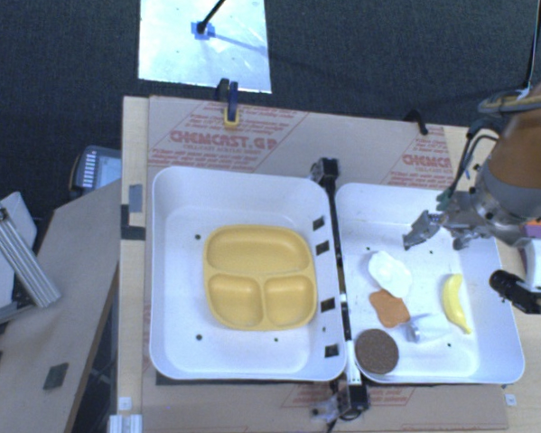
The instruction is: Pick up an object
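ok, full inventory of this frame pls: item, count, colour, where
bins: 2, white, side by side on the bench
divided plate: 1, yellow, three compartments, middle of left bin
banana: 1, yellow, right side of right bin
white piece: 1, white, middle of right bin
orange piece: 1, orange, just below the white piece
round brown item: 1, dark brown, front left corner of right bin
small grey item: 1, pale grey, right of the brown item
clamp: 1, yellow and dark, back edge of bench
arm: 1, grey with orange band, from the right
gripper: 1, grey, over back of right bin

Glossy white plastic bins (172, 278) hold a matt yellow plastic tray (255, 275) and a smooth banana (455, 302); the bench (257, 133) looks like printed cardboard.
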Robot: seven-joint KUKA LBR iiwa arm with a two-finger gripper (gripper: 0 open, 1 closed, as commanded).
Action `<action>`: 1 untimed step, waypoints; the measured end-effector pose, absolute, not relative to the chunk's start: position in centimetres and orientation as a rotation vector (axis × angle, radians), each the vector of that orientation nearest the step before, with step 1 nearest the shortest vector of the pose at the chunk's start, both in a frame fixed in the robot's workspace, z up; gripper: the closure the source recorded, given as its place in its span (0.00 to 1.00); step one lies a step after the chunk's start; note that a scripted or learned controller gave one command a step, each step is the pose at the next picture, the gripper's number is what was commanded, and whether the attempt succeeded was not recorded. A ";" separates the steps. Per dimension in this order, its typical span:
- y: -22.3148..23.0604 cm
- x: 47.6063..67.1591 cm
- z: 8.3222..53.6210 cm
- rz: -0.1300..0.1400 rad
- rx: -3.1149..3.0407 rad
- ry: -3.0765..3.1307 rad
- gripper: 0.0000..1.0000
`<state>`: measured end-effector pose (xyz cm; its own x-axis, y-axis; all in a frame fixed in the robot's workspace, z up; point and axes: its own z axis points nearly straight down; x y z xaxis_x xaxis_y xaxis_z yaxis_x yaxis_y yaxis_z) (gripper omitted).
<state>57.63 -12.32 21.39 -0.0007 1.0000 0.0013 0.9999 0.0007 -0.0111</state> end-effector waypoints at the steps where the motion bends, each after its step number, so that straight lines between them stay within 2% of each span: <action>1: -12.3 57.9 22.1 -0.001 -2.219 -2.226 0.00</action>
